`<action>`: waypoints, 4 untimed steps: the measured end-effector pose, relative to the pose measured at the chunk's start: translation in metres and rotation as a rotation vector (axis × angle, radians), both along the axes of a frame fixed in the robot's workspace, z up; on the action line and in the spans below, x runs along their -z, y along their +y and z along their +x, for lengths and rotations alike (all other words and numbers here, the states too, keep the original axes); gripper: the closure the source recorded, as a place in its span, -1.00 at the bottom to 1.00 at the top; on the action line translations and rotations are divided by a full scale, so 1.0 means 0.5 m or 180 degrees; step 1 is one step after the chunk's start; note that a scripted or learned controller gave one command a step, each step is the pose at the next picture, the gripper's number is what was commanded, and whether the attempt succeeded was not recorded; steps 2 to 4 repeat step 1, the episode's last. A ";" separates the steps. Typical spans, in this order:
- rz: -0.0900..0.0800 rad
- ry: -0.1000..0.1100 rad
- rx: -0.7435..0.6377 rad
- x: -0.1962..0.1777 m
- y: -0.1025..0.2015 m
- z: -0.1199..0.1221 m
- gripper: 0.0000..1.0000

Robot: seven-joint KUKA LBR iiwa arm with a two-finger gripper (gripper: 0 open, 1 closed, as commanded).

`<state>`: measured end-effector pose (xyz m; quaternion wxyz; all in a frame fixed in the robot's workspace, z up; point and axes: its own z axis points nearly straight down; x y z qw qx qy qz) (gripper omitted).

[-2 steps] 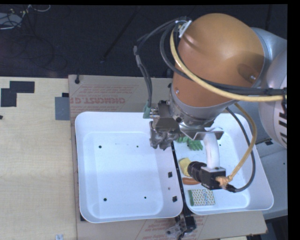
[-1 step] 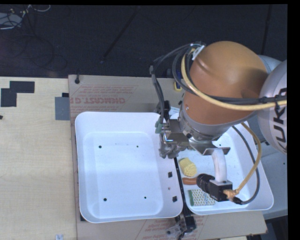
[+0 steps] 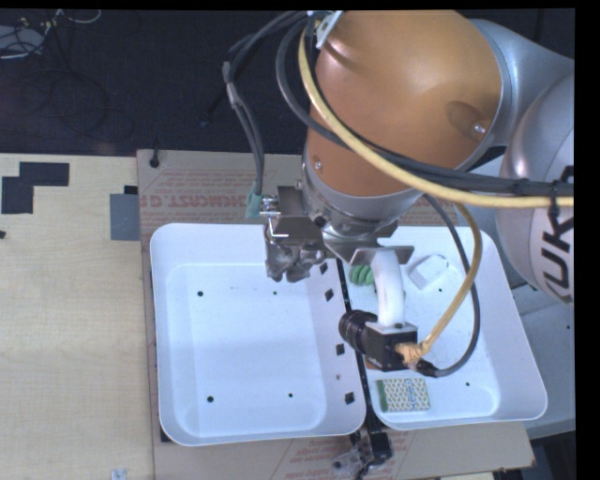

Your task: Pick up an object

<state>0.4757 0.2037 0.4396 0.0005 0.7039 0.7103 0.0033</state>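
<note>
Setting: robotics lab or test cell, not a home or shop. Evidence: a large industrial arm [image 3: 412,103], grey casing with an orange band, hangs over the work area with loose black and yellow cables [image 3: 469,192] looped around its wrist. Two shallow white bins [image 3: 187,272] sit side by side on a sheet of brown cardboard [image 3: 202,183] with red print, laid on a pale wooden counter [image 3: 66,328]. Dark square markers [image 3: 33,183] are stuck to the counter at left. Behind the counter, a dark floor with trailing wires [image 3: 47,28]. No household furnishings; everything is rig hardware.
</note>
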 end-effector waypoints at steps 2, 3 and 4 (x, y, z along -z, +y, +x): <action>0.0000 -0.0010 0.0021 -0.208 0.053 0.057 1.00; 0.0000 -0.0010 0.0021 -0.208 0.053 0.057 1.00; 0.0000 -0.0010 0.0021 -0.208 0.053 0.057 1.00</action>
